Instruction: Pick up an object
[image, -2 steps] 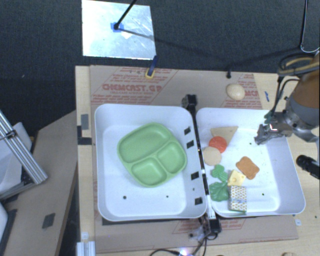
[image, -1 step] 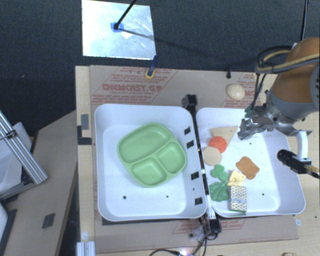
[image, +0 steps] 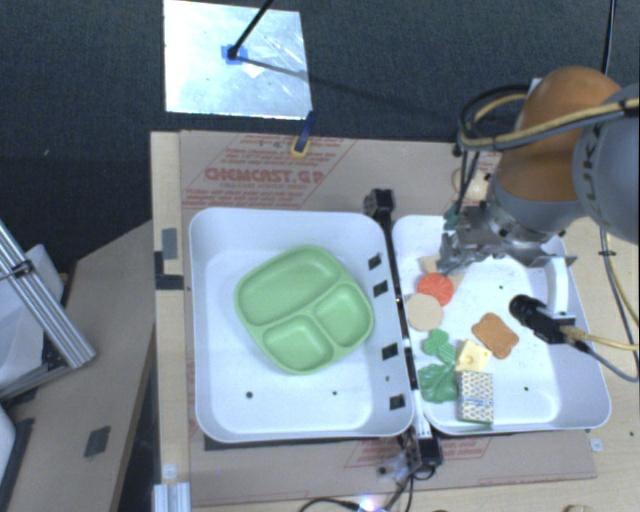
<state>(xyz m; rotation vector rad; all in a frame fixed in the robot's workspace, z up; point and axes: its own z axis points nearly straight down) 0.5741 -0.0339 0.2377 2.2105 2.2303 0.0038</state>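
My gripper (image: 449, 259) hangs low over the far left part of the right bin (image: 575, 400). It sits just above a red-orange round slice (image: 436, 288) and beside a small tan piece (image: 428, 265). Nothing shows between it and these pieces that I can tell as held. Nearer the front lie a beige disc (image: 424, 313), a brown toast-shaped piece (image: 495, 335), a yellow wedge (image: 472, 356), two green leafy pieces (image: 437, 347) (image: 437, 383) and a small printed packet (image: 476, 397).
A green divided plate (image: 304, 308) lies in the left bin (image: 220, 400). A black-clipped divider (image: 390, 290) separates the two bins. The arm's grey and orange body (image: 560, 140) looms over the right bin's far side.
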